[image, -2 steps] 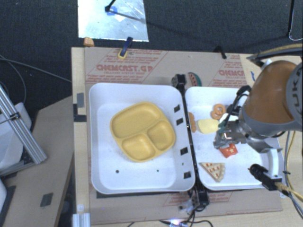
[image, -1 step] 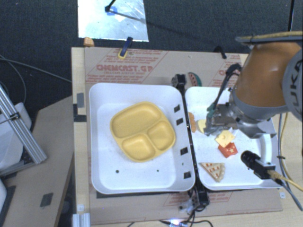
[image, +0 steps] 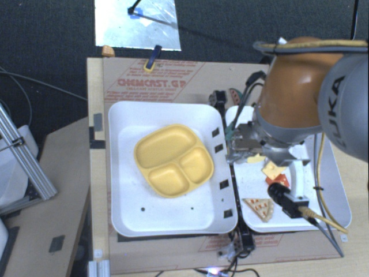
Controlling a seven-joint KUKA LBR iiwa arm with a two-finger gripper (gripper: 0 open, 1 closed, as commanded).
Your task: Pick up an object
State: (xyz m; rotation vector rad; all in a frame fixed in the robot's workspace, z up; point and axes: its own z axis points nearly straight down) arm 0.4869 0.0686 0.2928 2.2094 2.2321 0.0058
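Observation:
In the left bin (image: pixel 124 212) lies a yellow divided plate (image: pixel 173 160) with three compartments. The right bin (image: pixel 340 209) holds a pizza slice toy (image: pixel 259 207) near its front, a yellow cheese-like wedge (image: pixel 272 170) and a small red piece (image: pixel 279 180) beside it. My arm hangs low over the right bin's left part, and the gripper (image: pixel 242 150) sits at the bin's left wall, just left of the yellow wedge. The wrist hides most of the bin's back half.
A brown cardboard sheet (image: pixel 153 82) lies under both bins. A shiny square panel (image: pixel 137 15) rests on the dark floor behind. A blue and yellow clip (image: pixel 153 58) sits on the cardboard's back edge. Metal framing (image: pixel 23 166) stands at the left.

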